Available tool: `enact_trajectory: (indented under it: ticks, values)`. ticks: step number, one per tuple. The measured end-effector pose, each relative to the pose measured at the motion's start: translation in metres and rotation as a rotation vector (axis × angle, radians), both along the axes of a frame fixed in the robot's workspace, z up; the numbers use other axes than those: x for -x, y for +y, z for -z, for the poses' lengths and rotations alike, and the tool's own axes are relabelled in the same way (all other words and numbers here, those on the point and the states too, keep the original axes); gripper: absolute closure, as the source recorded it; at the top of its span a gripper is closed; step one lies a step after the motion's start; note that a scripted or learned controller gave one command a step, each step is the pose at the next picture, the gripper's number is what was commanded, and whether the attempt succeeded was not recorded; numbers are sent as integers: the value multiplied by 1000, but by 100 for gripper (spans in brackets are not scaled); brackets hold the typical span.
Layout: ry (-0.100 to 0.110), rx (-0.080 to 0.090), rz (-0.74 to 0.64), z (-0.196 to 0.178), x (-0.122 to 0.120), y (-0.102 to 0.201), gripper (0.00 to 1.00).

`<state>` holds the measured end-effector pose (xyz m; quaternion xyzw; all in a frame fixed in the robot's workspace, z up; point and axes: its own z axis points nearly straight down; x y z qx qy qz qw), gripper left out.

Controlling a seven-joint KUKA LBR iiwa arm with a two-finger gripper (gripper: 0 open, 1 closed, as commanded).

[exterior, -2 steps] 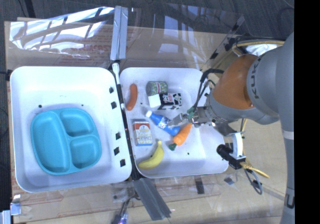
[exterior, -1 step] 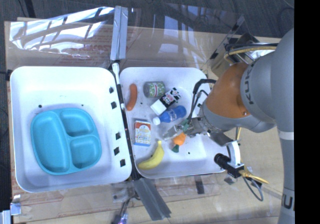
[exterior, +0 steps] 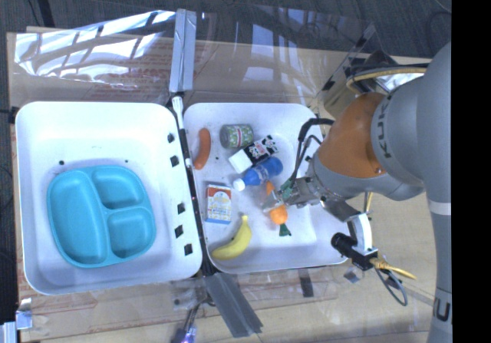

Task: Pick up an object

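The right bin (exterior: 307, 115) holds several small objects. Among them are a brown sausage (exterior: 202, 147), a green can (exterior: 237, 135), a black-and-white toy (exterior: 265, 147) and a blue bottle (exterior: 261, 173) lying on its side. There are also a small printed carton (exterior: 219, 203), a yellow banana (exterior: 234, 240) and an orange carrot (exterior: 278, 216). My gripper (exterior: 288, 192) is low over the bin's right part, just above and to the right of the carrot and right of the bottle. Nothing is visibly lifted off the bin floor.
The left bin (exterior: 31, 126) holds a light blue divided plate (exterior: 102, 215). A black-clipped divider wall (exterior: 182, 180) separates the two bins. The grey arm with its orange band (exterior: 349, 146) hangs over the right bin's right edge. Clear plastic sheeting (exterior: 100, 42) lies behind the bins.
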<state>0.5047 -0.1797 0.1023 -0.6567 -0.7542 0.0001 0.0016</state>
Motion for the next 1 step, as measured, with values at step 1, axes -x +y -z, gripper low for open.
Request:
enact_trajectory:
  ticks: [1]
  values:
    - [-3,2,-54,-132,-35,20,100]
